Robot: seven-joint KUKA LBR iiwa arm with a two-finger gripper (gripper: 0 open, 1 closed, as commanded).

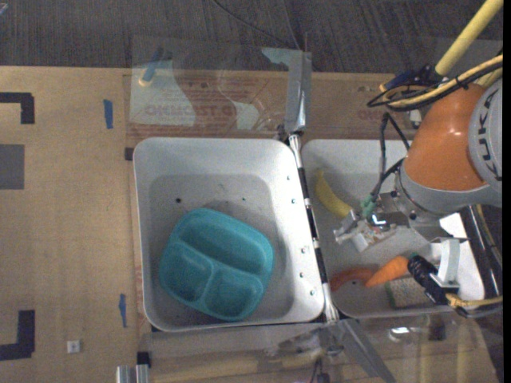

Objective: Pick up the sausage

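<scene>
Reddish-brown sausage (352, 278) lies at the right bin's (319, 159) near edge, long axis nearly level, touching a carrot (389, 270) at its three o'clock. My gripper (357, 234) hovers just beside it at twelve o'clock; I cannot tell its state.

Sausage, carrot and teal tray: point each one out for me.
sausage (351, 278), camera view, middle of its reddish body.
carrot (389, 270), camera view, thick orange middle.
teal tray (216, 263), camera view, central divider.
</scene>
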